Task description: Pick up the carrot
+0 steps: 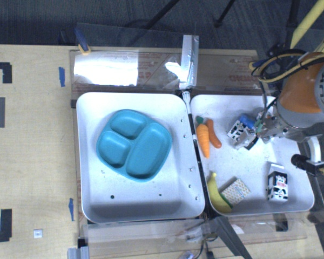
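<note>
Orange tapered carrot [203, 139] near right bin's left wall | second carrot touching beside | gripper [243, 135] just right, finger state unclear | yellow banana [216, 193] below

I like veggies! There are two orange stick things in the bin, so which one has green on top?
The bigger, lighter orange carrot, nearest the bin's left wall. The darker one beside it lacks green.

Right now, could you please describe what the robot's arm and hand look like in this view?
The arm is grey with a rounded orange band above the wrist. Yellow and black cables loop beside that band. The hand is a small assembly of black and white parts with a touch of blue, over the right bin.
</note>
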You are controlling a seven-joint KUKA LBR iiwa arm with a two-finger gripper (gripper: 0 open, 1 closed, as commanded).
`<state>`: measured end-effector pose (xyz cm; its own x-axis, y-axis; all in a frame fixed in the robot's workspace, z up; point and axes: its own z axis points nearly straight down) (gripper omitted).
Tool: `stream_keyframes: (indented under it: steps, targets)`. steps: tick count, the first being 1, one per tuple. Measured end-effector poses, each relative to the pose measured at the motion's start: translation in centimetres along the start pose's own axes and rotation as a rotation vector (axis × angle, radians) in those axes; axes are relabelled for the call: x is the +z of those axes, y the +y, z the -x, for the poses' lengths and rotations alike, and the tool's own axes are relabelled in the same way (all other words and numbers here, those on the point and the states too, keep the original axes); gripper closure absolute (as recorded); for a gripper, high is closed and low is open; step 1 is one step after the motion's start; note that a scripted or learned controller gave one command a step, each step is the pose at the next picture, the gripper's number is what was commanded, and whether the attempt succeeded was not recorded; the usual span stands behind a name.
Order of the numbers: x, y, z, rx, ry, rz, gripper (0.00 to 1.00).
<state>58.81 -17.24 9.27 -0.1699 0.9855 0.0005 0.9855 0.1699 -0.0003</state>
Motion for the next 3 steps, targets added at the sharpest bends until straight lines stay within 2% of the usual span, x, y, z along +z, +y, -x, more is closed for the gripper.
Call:
stream_keyframes:
  steps: [1, 2, 3]
  targets:
    - [-1.8, -3.0, -7.3, 0.157, 0.002, -0.004, 0.00]
    - [0.4, -1.2, -7.6, 0.118, -0.003, 0.006, 0.00]
    - [-9.0, -5.7, -16.0, 0.120, 0.000, -0.002, 0.00]
